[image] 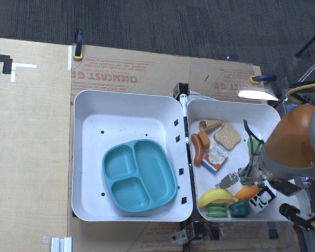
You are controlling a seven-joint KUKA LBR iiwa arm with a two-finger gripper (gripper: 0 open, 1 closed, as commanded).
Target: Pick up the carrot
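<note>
Light wooden counter, covered at centre by a brown cardboard sheet and bearing two shallow white plastic bins side by side. Left bin: a teal three-compartment plate lies at its middle. Right bin, lower right of the frame: holds the food items. Grey arm with a broad orange band enters from the right edge and reaches down over the right bin. Hand, at the arm's lower end, sits just above the small orange carrot; whether it is apart or together cannot be told. The carrot lies near the bin's lower edge, touching a yellow banana to its left, with a dark green vegetable just below. Toward the upper part of the bin: a slice of brown bread, a red sausage and a small white-and-red carton.
</note>
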